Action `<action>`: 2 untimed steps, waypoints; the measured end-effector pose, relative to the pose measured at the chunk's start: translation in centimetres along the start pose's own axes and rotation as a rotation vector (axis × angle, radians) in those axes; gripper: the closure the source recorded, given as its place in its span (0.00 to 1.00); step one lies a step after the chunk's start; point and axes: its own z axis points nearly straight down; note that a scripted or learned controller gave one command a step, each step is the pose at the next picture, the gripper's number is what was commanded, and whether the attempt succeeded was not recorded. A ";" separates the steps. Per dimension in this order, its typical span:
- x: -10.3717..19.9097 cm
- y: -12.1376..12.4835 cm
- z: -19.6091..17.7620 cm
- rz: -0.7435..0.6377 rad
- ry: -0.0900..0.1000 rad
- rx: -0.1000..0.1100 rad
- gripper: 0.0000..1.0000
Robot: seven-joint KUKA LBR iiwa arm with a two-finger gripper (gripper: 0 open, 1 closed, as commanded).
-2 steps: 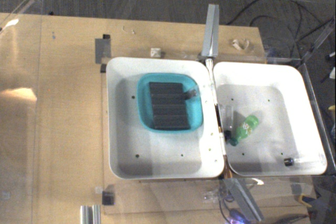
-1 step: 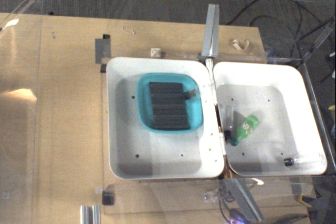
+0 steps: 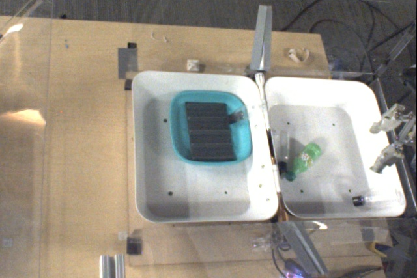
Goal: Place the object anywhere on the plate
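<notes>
Green bottle [image 3: 305, 160] lying in right bin [image 3: 365, 97], teal plate [image 3: 179, 120] in left bin [image 3: 146, 140]; gripper state can't be told

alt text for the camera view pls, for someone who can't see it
A green bottle lies on its side in the right white bin, while a blue plate holding a dark ridged block sits in the left white bin. Both bins rest on a wooden bench.
</notes>
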 end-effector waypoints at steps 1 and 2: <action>-0.1 0.0 -15.4 0.016 -0.004 0.000 0.00; -0.1 -0.1 -15.8 0.141 -0.002 0.000 0.00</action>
